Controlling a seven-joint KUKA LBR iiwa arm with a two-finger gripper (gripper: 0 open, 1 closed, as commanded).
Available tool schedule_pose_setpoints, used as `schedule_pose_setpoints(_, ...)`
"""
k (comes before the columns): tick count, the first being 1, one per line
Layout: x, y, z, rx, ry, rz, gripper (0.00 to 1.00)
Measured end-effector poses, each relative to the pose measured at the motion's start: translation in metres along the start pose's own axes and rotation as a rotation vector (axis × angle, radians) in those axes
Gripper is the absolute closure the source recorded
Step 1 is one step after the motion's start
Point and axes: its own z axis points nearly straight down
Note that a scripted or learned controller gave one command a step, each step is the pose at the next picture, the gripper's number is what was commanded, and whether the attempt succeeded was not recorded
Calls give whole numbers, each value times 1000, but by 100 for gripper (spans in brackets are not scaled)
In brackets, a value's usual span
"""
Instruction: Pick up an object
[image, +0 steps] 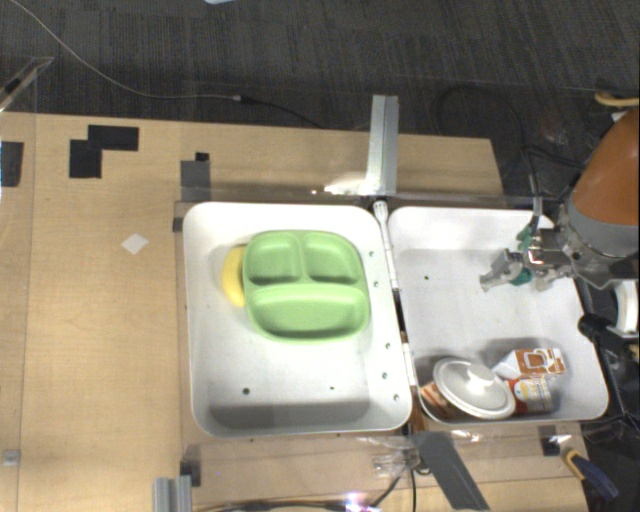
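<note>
1. The likeliest target, a small red-and-white printed carton (532, 374), is lying on its side in the near right corner of the right white bin (450, 250), its long axis running roughly left to right; which end is the top cannot be told.
2. A round silver-grey metal lid with a centre knob (472, 388) is sitting just left of the carton, touching or overlapping it, against the bin's near wall.
3. The two-finger gripper (500, 275) is hanging over the far right part of the same bin, reaching in from the right and pointing left; whether it is parted or closed cannot be told, and nothing is showing in its grasp.
4. Governing relation: the carton is lying nearward and slightly right of the gripper, well apart from it, so in my judgement the coming move is calling for travel toward the near wall, then a descent, with the grasp set across the carton's short width.
5. Risk, as judged: the lid and bin wall are crowding the carton.
6. In the left white bin (215, 330), a green three-compartment plastic tray (303, 283) is covering most of a yellow object (232, 278) at its left edge.
</note>
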Motion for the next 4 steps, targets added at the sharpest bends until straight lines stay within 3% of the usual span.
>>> schedule_pose_setpoints(1, -41, 58, 43, -1, -1, 61, 0)
schedule_pose_setpoints(2, -47, 62, 101, -4, -2, 9, 0)
schedule_pose_setpoints(3, -46, 64, 88, -10, -4, 4, 100)
schedule_pose_setpoints(4, -37, 8, -16, -4, -2, -130, 100)
